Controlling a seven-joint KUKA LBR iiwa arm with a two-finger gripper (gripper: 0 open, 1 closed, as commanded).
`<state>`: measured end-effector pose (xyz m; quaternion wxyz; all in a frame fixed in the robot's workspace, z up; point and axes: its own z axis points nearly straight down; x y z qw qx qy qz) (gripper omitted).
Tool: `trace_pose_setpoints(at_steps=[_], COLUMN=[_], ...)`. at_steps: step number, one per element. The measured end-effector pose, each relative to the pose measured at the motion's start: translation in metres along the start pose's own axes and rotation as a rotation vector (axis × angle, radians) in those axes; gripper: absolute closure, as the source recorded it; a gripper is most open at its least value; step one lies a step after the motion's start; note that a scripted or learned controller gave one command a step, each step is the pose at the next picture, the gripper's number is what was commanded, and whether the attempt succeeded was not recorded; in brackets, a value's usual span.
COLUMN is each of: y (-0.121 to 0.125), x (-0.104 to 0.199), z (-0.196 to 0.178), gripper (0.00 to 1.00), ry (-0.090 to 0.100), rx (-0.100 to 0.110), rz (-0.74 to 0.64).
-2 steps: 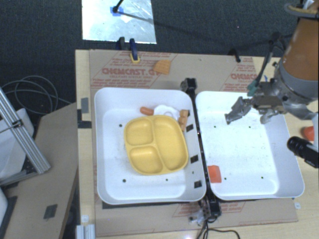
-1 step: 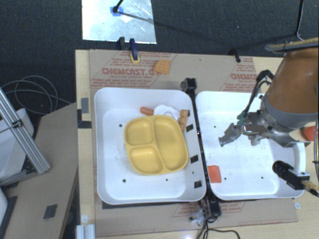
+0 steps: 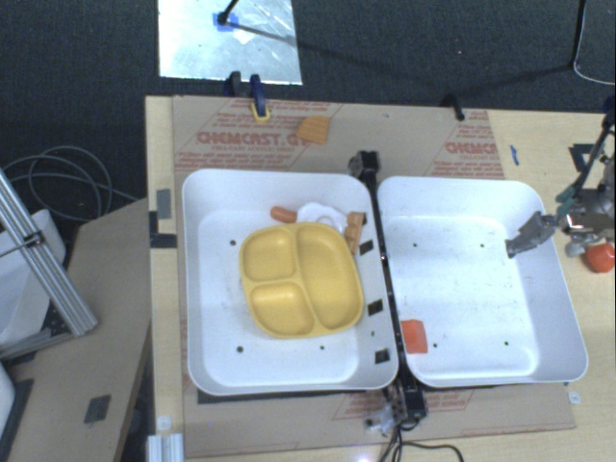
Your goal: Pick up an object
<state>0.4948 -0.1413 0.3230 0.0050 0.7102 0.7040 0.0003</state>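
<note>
Gripper (image 3: 527, 237) at right bin (image 3: 462, 268) far edge; finger state indiscernible. Orange block (image 3: 413, 335) against that bin's left wall, well apart from gripper. Risk: wall blocking finger entry, block sliding instead of seating.

Foil sheet (image 3: 229, 25) and cables (image 3: 60, 183) beyond bench

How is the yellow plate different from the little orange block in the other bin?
The yellow divided plate is much bigger than the orange block. The plate lies in the left bin; the block sits in the right bin, near its front left corner. The plate has three compartments; the block looks plain. Both lie flat.
</note>
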Motion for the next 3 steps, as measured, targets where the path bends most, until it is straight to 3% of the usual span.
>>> trace_pose_setpoints(at_steps=[1, 2, 3], y=[0.005, -0.008, -0.010], x=[0.075, -0.028, 0.078], z=[0.091, -0.014, 0.085], gripper=[0.00, 0.00, 0.00], ry=[0.010, -0.001, 0.012], rx=[0.014, -0.006, 0.015], rz=[-0.019, -0.001, -0.022])
